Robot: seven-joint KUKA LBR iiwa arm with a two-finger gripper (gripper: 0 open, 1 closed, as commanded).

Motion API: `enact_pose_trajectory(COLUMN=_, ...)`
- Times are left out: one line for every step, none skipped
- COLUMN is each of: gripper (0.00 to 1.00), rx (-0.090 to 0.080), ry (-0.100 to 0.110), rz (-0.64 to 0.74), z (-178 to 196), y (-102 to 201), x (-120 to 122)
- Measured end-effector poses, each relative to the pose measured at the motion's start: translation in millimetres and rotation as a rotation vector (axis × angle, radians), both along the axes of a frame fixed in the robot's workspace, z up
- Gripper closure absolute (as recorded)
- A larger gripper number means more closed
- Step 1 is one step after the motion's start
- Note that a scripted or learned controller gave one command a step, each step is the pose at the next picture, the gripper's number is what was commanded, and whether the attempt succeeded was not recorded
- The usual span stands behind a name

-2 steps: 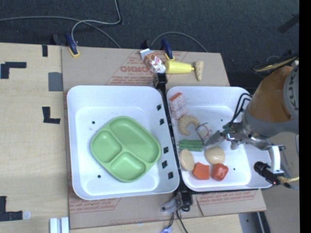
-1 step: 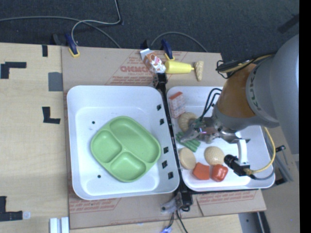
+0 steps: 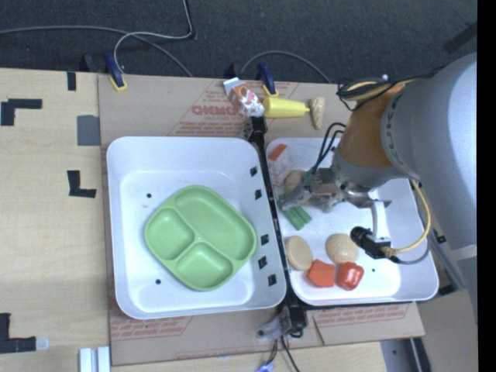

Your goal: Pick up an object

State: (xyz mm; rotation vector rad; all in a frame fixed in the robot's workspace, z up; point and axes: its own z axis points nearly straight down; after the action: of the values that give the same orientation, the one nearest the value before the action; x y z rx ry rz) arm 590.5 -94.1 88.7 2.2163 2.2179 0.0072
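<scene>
Your gripper (image 3: 310, 194) sits low in the right bin (image 3: 403, 289), near its left wall; you cannot tell its state. A green block (image 3: 298, 216) lies just below it, a tan piece (image 3: 294, 181) just beside it, and red pieces (image 3: 335, 274) lie well below.

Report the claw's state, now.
Claw: low in the right bin, among the small items near the divider; whether it is open, closed or holding anything cannot be told.
</scene>
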Motion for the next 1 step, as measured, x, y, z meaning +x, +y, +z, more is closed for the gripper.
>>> enact_pose_trajectory(gripper=1.0, rx=0.005, ry=-0.005, rz=0.002, z=12.7, y=2.7, x=2.4)
